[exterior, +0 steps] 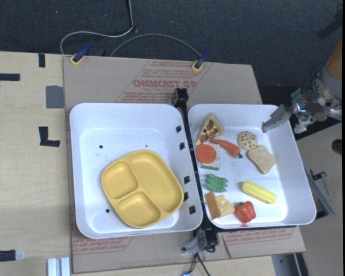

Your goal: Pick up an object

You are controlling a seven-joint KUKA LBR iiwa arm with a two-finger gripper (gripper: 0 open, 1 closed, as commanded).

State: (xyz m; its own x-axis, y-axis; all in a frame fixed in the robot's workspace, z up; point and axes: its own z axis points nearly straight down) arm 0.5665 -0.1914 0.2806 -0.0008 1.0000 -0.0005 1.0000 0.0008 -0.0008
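Yellow plastic dominates the left bin (80,154): a sectioned tray (141,187) lies alone there, so I judge the right bin (296,177) to be the picking side. Toy food is spread loosely over its floor, mostly apart, which leaves room around each piece: pizza slice (209,128), carrot (227,147), cookie (248,140), bread slice (262,158), corn cob (259,192), red pepper (245,211), cheese wedge (219,204). My arm sits at the far right, wrist angled down-left, with the gripper (274,119) hanging over the bin's upper right corner, above the rim. It carries nothing; how wide it stands I cannot tell.
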